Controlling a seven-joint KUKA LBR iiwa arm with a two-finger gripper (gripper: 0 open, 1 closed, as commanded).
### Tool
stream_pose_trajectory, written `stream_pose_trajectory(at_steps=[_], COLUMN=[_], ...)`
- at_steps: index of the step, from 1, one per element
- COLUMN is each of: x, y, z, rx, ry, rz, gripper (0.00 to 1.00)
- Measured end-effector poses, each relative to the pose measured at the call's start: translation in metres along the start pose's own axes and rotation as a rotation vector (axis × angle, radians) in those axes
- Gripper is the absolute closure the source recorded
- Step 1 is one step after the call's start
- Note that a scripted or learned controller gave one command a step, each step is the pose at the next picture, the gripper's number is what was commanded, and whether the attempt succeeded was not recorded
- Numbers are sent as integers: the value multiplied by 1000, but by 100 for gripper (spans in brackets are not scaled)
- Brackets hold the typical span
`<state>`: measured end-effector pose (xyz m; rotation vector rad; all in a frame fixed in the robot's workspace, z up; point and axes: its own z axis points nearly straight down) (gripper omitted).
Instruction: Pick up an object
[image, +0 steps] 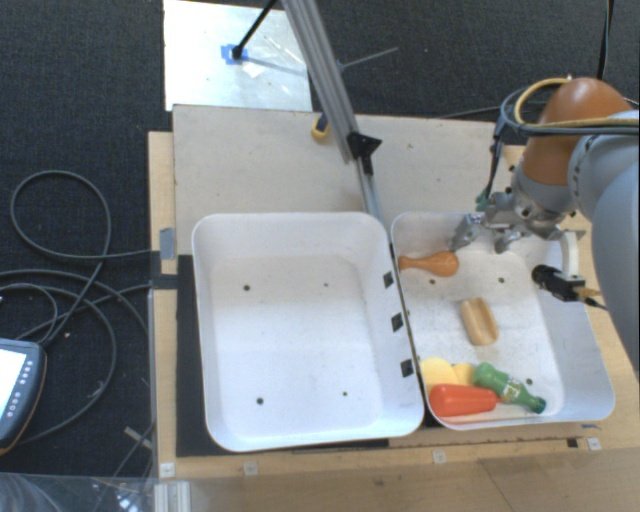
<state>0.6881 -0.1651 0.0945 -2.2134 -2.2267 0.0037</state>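
I see the gripper (487, 232) hanging over the right bin (590, 372), its fingers parted and holding nothing. The drumstick (432, 264) lies just beside it; it looks light, hard and slick, so I'd pinch its fat end.

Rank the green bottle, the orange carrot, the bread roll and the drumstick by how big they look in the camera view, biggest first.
1. Green bottle and orange carrot: about the same length, so I would not rank one above the other.
2. Drumstick: a little shorter.
3. Bread roll: smallest.

All four lie in the right bin, so camera distance matters little.
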Motion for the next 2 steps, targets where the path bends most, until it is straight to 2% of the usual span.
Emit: stream_pose_trajectory(at_steps=[1, 2], x=[0, -6], y=[2, 3], z=[-15, -61], rx=[-8, -11], ry=[-2, -2], rz=[-4, 3], gripper=[100, 100])
